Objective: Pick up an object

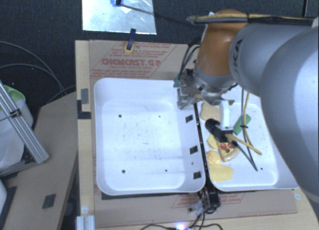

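Clutter lies in the shallow white plastic bin [269,176] at the bench's three o'clock: a flat pale yellow disc [220,173] at its six o'clock edge, a thin yellow stick [247,145] and a small green scrap [244,120] nearer centre. The disc looks light, limp and hard to pinch; the stiffer stick, taken mid-length, seems the easier pick. The metal two-finger gripper [184,97] hovers at the bin's eleven o'clock corner; whether it is open or closed I cannot tell.

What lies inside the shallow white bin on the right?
Flat pale yellow pieces and a small green piece lie in the right white bin. The grey arm covers its far right part, hiding anything there.
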Tool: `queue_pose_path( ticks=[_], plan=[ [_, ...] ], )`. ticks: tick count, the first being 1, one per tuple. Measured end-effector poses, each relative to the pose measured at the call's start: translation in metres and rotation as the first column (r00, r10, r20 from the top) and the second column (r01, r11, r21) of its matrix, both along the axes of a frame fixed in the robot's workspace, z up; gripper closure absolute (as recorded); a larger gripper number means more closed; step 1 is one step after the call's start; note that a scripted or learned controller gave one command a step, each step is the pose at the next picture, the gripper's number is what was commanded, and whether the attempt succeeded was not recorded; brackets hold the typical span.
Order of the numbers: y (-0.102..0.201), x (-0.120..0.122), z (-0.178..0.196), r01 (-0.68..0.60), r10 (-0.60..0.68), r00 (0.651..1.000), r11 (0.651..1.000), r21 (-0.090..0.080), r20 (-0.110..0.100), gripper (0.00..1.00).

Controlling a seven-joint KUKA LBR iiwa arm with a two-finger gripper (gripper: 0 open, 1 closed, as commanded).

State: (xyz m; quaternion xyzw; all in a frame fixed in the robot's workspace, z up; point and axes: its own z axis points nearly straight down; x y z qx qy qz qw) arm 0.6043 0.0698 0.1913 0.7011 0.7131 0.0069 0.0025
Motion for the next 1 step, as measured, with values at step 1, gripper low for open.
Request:
queue_pose_path(
  ticks=[1],
  plan=[
    [0.0032,-0.0443,-0.0073,0.014,-0.014,1.0,1.0,-0.005,-0.015,1.0]
  ],
)
